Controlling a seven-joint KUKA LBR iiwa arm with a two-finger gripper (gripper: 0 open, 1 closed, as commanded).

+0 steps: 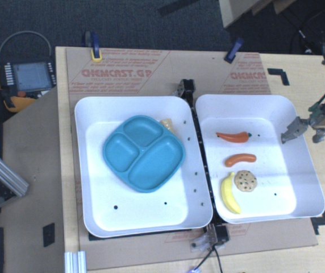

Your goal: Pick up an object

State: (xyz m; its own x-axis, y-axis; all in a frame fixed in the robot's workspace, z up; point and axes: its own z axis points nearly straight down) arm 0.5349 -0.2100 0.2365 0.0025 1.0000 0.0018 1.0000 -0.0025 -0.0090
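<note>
The right bin holds a red chili pepper, an orange sausage, a round cookie and a yellow banana; the cookie rests against the banana. My gripper hovers over the bin's right rim, well right of the pepper. It is open, and nothing sits between its fingers.
The left bin carries a blue divided plate with a small beige item peeking out at its upper right edge. A black clamp sits between the bins at the back. Cardboard covers the bench under both bins.
</note>
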